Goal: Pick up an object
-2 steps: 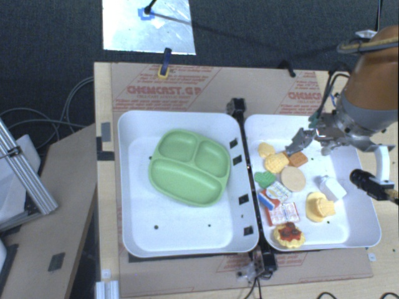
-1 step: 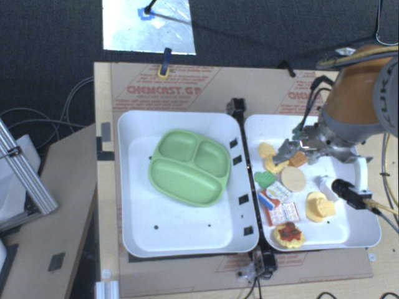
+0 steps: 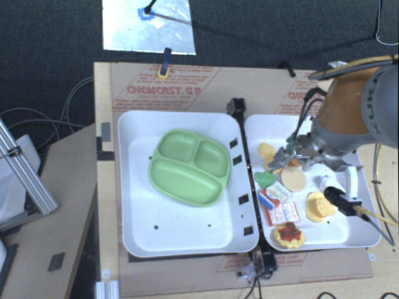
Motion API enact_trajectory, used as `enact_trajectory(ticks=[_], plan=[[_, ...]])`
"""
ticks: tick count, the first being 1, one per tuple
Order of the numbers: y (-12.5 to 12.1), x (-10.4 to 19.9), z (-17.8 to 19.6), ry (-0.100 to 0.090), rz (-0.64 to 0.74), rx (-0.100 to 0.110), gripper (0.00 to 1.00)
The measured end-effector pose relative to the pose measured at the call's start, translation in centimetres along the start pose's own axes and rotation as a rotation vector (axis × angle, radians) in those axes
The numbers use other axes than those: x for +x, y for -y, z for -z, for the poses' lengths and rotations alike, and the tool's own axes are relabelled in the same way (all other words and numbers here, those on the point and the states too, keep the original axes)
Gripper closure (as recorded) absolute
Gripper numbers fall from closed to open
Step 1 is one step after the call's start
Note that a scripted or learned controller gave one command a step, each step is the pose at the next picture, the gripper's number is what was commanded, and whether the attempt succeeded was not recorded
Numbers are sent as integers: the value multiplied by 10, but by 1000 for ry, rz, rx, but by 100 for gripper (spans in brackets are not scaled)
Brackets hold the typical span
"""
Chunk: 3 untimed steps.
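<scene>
- Now, right bin holds the toy food; green plate sits alone in the left bin.
- Tool hangs over the right bin's left half, its spread impossible to tell.
- Tan disc lies just near-right of the tool: likeliest target.

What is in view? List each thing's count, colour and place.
left bin: 1, white, bench's left
right bin: 1, white, bench's right
divided plate: 1, green, left bin
yellow piece: 1, yellow, right bin's far side
disc: 1, beige, right bin's middle
green piece: 1, green, right bin's left
packet: 1, red-white-blue, right bin
yellow lump: 1, yellow, right bin's right
round piece: 1, red-topped, right bin's near edge
arm: 1, grey-orange, from right
gripper: 1, grey, over right bin
</scene>
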<state>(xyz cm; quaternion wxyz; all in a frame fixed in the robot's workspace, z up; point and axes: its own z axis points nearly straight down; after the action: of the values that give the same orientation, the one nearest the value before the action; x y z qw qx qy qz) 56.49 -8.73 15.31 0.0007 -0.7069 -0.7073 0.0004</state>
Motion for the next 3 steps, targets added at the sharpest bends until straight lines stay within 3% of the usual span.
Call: enact_trajectory(ticks=[1,2,3], plan=[[10,-4,-50,1,0,1,0],[5,-7,-62,7,-1,-16,0],[-1,-8,-45,11,-1,-36,100]])
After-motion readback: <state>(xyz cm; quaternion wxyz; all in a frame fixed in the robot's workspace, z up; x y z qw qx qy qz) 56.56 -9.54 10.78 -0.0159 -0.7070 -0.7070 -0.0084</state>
